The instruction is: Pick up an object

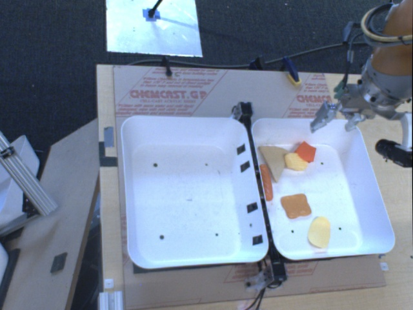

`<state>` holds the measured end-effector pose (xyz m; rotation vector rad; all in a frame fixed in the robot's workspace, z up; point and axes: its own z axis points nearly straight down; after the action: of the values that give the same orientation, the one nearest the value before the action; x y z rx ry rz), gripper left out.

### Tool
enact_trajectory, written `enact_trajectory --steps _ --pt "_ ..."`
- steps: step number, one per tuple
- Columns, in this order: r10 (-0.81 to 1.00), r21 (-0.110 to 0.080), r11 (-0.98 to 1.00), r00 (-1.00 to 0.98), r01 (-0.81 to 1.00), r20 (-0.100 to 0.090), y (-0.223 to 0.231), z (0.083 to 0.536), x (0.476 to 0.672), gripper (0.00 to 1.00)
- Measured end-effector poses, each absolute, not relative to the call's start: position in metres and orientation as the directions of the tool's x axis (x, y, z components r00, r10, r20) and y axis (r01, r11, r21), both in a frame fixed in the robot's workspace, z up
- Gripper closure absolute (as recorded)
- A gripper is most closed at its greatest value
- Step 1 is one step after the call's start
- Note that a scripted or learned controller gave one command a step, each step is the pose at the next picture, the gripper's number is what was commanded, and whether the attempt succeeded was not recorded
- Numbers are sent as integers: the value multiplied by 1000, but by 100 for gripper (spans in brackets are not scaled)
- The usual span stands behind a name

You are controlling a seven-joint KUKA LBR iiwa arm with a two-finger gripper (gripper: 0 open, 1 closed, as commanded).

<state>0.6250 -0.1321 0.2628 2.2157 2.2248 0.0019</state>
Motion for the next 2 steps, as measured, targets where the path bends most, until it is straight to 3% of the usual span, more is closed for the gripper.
enact_trajectory --steps 1,2 --pt "1000 -1 -1 1 1000 0 -145 81 634 0" --pt "1000 5 2 -2 1000 -2 -145 96 636 100"
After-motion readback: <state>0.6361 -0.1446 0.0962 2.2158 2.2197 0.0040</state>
